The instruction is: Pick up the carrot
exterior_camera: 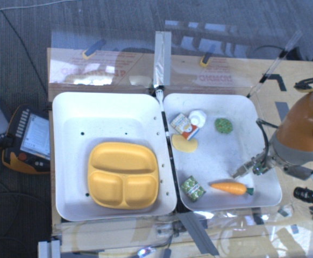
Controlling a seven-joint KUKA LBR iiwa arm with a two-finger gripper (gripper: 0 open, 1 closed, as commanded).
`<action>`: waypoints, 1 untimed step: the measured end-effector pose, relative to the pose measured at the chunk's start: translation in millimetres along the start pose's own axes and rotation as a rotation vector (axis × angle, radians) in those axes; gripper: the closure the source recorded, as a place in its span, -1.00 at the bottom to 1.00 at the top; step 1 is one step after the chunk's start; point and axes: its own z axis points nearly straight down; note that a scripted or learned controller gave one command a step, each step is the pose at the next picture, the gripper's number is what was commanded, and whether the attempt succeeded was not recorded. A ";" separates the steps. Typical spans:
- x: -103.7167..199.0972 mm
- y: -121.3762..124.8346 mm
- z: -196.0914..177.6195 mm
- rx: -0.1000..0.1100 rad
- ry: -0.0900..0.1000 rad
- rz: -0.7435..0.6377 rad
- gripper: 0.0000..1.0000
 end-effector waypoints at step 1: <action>-7.9 20.7 -122.6 0.004 0.003 -0.085 1.00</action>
